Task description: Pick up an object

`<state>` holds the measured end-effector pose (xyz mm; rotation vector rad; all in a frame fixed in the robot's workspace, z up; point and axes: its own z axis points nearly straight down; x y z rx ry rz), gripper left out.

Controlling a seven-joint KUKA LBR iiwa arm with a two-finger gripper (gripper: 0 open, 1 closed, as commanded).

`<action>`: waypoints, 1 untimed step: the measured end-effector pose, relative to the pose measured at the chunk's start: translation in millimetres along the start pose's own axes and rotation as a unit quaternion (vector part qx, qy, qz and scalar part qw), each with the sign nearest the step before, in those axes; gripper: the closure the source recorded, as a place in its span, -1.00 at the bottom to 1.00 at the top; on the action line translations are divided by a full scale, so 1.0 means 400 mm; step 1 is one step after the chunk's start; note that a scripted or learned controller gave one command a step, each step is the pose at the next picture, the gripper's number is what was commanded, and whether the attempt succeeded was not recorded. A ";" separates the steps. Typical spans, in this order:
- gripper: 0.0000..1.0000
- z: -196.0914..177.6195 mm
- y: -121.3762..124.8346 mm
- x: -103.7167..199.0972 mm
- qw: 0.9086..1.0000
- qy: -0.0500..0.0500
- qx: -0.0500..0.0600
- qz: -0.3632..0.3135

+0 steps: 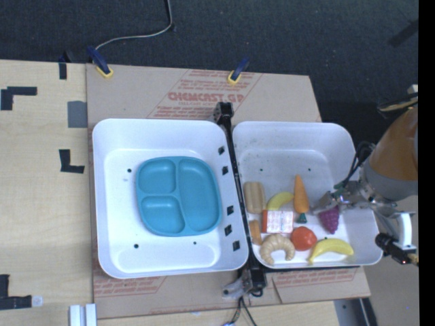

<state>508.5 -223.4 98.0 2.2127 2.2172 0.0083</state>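
Note:
The right bin (292,138) holds several toy foods in its near half. Among them are an orange carrot (300,193), a purple bunch of grapes (329,219), a red tomato (303,237), a yellow banana (331,248), a tan croissant (277,247), a bread stick (254,197), a yellow piece (280,200) and a red-and-white box (277,221). My gripper (327,200) reaches in from the right. It sits low over the bin's right side, just above the grapes and right of the carrot. Whether it touches the grapes is not clear.
A blue divided plate (179,195) lies in the left bin (112,182). A black clip (223,112) joins the bins at the far rim. The arm's orange band (401,151) hangs over the right bin's right wall. Both bins rest on cardboard (204,94).

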 end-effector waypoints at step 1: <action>1.00 0.027 0.120 0.268 1.000 0.002 0.001 -0.001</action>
